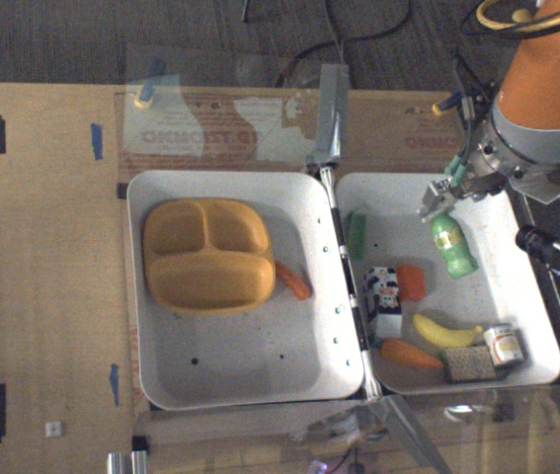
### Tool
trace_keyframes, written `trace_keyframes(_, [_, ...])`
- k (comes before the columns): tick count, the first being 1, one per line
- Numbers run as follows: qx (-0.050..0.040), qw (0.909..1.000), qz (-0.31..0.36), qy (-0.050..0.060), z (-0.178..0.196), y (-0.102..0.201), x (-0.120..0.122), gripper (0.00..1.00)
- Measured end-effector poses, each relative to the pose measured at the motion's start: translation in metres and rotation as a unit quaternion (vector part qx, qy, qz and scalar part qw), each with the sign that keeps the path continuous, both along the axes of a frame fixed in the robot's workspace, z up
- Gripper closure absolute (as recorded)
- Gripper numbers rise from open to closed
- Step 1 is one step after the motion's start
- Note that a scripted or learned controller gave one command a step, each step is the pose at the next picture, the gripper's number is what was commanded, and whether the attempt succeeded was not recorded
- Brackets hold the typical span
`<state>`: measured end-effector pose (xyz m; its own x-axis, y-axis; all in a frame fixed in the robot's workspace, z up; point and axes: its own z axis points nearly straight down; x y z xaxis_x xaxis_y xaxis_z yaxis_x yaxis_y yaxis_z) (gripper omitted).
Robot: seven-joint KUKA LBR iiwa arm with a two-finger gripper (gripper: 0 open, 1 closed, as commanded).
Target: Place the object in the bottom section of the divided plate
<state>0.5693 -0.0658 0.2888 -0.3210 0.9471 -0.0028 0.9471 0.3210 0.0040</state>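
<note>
Green bottle (453, 246) lies in the right bin (536, 265), upper middle, cap end toward 11 o'clock and touching the gripper (441, 197). Gripper fingers sit at the bottle's top end; whether they are spread, closed or clamped on it, cannot tell (the view is too small and the fingers are backed by clutter). The arm (541, 77), grey with its orange band, comes in from 2 o'clock of the bottle. Divided plate (206, 255), yellow-orange, rests in the left bin (250, 363), upper left part; its large bottom section faces 6 o'clock, two smaller sections at 12 o'clock. All three sections hold nothing. An orange carrot (293, 280) lies just beside the plate at its 4 o'clock, on the bin floor, touching or nearly touching the rim. Right bin contents, outward from the bottle: a green piece (358, 235) at 9 o'clock against the bin's left wall; an orange block (411, 282) at 7 o'clock; a black-and-white carton (384, 290) just beside that block; a banana (444, 332) at 6 o'clock; a second carrot (410, 354) below the carton; a brown sponge-like block (470, 363) and a small can (503, 344) in the lower right corner, touching each other.
</note>
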Motion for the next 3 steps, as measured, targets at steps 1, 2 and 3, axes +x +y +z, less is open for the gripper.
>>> trace_keyframes(1, [0.0007, 1.0, 0.006, 0.002, -0.039, 0.087, 0.03, 1.0])
trace_keyframes(2, [0.0005, 0.9998, 0.021, 0.001, -0.072, 0.158, 0.084, 1.0])
trace_keyframes(3, [0.001, 0.9953, 0.097, 0.0, -0.087, 0.263, 0.078, 1.0])
